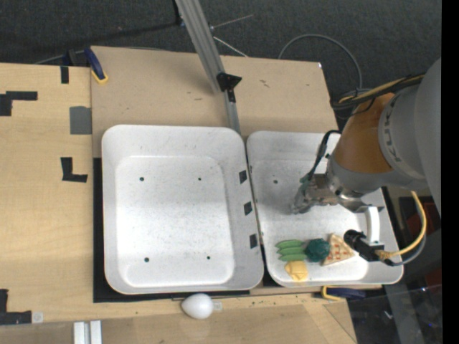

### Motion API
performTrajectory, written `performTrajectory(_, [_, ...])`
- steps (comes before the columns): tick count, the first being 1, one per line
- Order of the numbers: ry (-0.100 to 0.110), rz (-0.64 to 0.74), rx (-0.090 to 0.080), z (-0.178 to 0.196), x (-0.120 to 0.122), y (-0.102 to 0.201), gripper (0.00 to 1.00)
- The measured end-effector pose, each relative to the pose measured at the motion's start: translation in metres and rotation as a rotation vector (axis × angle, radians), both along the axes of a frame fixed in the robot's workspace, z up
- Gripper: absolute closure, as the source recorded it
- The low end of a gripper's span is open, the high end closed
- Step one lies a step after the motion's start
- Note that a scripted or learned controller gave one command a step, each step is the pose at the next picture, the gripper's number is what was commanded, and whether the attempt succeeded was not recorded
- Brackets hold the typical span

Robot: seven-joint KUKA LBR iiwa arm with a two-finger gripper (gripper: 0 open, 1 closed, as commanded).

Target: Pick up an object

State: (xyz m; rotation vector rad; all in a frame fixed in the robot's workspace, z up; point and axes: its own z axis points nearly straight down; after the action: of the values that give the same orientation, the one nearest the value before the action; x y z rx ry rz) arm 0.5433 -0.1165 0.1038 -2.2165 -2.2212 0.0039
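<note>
In the right bin [283,156], near its front edge, lie several small toys: a green pea pod [290,248], a dark green broccoli piece [316,249], a pizza slice [340,251] and a yellow piece [297,269]. My gripper [304,201] hangs low over the middle of the right bin, just behind these toys and apart from them. Nothing shows between its fingers.
The left bin [172,206] sits beside the right one. A white egg-shaped object [197,306] rests on the bench in front of the left bin. A grey metal pole [204,38] slants in from the top. Cables trail at the right, by the arm.
</note>
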Motion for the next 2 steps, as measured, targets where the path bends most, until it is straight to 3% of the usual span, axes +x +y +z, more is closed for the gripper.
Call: performTrajectory(2, [-0.008, 0.000, -0.002, 0.093, 0.001, -0.005, 1.00])
